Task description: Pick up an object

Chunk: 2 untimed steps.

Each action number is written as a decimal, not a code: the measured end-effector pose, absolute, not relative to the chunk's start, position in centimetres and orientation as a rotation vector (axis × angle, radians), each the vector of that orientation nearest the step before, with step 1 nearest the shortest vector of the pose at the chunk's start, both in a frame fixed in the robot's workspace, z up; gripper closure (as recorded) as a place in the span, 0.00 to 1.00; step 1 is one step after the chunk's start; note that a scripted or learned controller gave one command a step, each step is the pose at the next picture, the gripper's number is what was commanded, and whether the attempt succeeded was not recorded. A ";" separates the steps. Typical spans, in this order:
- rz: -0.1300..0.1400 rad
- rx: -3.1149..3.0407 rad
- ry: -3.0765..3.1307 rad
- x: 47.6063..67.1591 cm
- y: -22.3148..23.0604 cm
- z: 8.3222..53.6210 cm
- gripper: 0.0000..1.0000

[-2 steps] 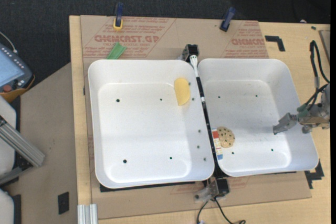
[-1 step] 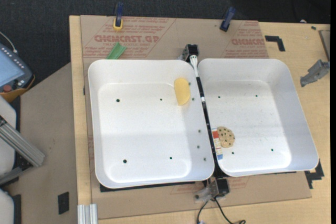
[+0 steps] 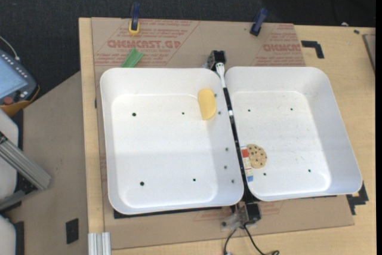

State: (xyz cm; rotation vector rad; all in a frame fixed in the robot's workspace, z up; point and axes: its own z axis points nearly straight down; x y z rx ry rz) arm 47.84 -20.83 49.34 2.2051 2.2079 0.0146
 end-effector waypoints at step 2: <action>-0.007 2.223 2.234 47.9 -15.5 39.0 1.00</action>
